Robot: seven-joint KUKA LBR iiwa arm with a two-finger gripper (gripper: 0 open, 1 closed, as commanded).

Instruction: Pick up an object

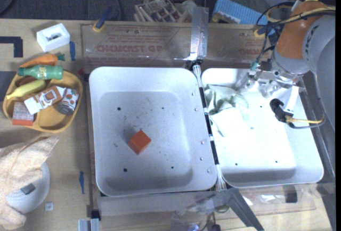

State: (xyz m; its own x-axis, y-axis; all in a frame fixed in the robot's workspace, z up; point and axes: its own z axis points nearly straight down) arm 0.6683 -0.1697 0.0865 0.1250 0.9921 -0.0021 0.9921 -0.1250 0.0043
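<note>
Orange block [139,141]: one, left bin [106,86]. Cloth [219,101]: one, right bin [303,171].

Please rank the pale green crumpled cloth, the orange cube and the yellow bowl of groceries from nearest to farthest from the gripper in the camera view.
1. Pale green crumpled cloth: right bin, just left of the gripper.
2. Orange cube: middle of the left bin.
3. Yellow bowl of groceries: on the bench, far left.
</note>
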